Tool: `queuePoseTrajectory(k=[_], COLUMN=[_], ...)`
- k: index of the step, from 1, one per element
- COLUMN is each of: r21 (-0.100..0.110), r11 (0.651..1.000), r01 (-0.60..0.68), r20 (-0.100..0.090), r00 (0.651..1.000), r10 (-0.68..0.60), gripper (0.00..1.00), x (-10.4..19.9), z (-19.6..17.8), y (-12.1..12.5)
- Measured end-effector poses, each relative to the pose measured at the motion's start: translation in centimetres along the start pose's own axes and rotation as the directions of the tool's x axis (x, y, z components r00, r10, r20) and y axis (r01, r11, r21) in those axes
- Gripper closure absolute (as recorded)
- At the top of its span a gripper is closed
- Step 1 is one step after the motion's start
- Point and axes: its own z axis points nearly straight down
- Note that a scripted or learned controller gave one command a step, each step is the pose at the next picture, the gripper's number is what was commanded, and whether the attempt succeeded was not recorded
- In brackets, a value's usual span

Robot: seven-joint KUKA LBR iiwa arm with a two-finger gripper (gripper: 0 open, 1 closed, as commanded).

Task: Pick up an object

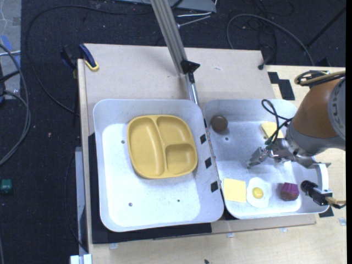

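tray [163,146] mustard yellow | egg [258,193] white, yellow yolk | bins [113,164] white

Right bin is holding a toy fried egg [258,193], yellow cheese slice [235,190], purple item [289,191], brown ball [219,124], possibly another yellow piece [268,128].

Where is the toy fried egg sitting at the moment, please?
The fried egg lies near the front edge of the right bin, between the yellow cheese slice on its left and the purple object on its right, in front of the gripper.
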Motion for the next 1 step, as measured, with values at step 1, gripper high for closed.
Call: queuePoseTrajectory(k=[1], r21=[-0.006], r11=[1.000], r01=[0.000], r20=[0.003], r00=[1.000], r10=[0.000], gripper=[1.00], x=[-0.09], z=[-1.18], y=[0.15])
